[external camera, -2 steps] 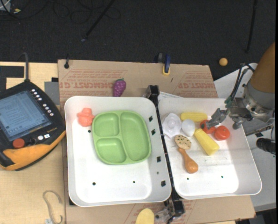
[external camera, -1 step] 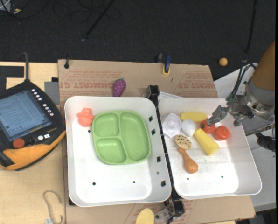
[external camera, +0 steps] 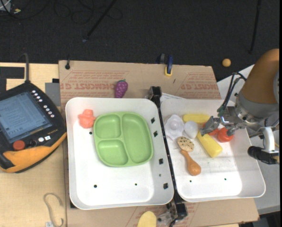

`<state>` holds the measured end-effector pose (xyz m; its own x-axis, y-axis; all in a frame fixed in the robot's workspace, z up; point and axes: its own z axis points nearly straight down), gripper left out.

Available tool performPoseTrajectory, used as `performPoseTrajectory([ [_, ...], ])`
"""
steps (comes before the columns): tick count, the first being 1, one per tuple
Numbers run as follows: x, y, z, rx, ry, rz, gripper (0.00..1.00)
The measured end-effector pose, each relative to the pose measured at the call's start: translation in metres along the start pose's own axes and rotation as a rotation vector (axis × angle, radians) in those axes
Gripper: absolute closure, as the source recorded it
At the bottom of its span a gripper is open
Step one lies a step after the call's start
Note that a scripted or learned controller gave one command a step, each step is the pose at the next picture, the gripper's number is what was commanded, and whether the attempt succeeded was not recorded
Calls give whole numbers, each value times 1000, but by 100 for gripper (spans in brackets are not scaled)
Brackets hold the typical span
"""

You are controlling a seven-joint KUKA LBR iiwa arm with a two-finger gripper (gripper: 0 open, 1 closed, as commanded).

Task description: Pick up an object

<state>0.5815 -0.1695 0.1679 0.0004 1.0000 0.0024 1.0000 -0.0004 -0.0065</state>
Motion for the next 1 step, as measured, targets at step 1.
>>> performPoseTrajectory([
  [1, 7, 4, 62, 1, 0, -4, 0],
])
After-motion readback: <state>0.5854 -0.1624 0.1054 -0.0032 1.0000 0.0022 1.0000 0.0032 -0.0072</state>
